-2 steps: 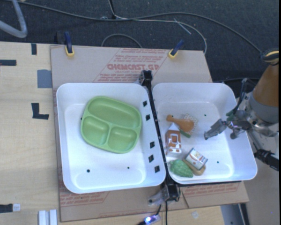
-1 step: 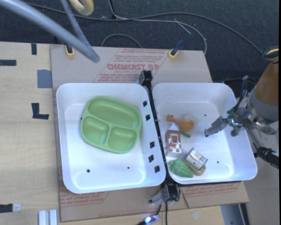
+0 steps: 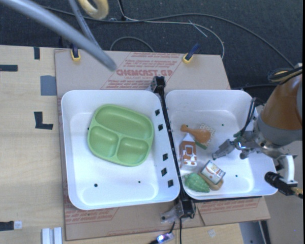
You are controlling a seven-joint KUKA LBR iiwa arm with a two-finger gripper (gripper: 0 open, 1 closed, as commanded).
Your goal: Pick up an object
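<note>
Green toy (image 3: 197,182) sits at the right bin's (image 3: 229,96) front edge; my gripper (image 3: 221,151), jaws spread, approaches; next, descend.

There are 2 white bins side by side: the left bin (image 3: 73,187) and the right bin (image 3: 229,98). The left bin holds 1 green divided plate (image 3: 121,134) with 3 compartments. The right bin holds 4 small things clustered at its lower left: 1 toy drumstick (image 3: 197,132), 1 small orange-and-white packet (image 3: 188,154), 1 small box (image 3: 213,174) and 1 green leafy toy (image 3: 197,182). Under the bins lies 1 cardboard sheet (image 3: 142,67), pinned at its upper edge by 2 clamps (image 3: 75,54) (image 3: 190,54).
</note>
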